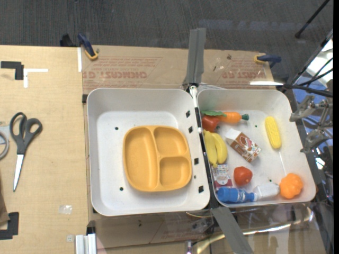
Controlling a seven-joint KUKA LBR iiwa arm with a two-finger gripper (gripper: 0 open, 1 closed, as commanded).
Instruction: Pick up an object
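The right bin (283, 102) holds several toy foods. An orange carrot (233, 117) lies at its back left beside a red pepper (210, 123). Below them are yellow bananas (215, 148) and a small brown carton (244, 146). A yellow corn cob (273, 132) lies towards the right. A red tomato (242, 175), a small printed packet (221, 174), a blue bottle (235, 196) and an orange fruit (291, 186) lie along the front.
The left bin (100, 142) holds a yellow divided plate (157, 157). Scissors (21, 136) lie on the bench at far left. Metal frame parts (312, 123) stand just past the right bin's right wall. Blue clamps (87, 45) hold cardboard behind the bins.
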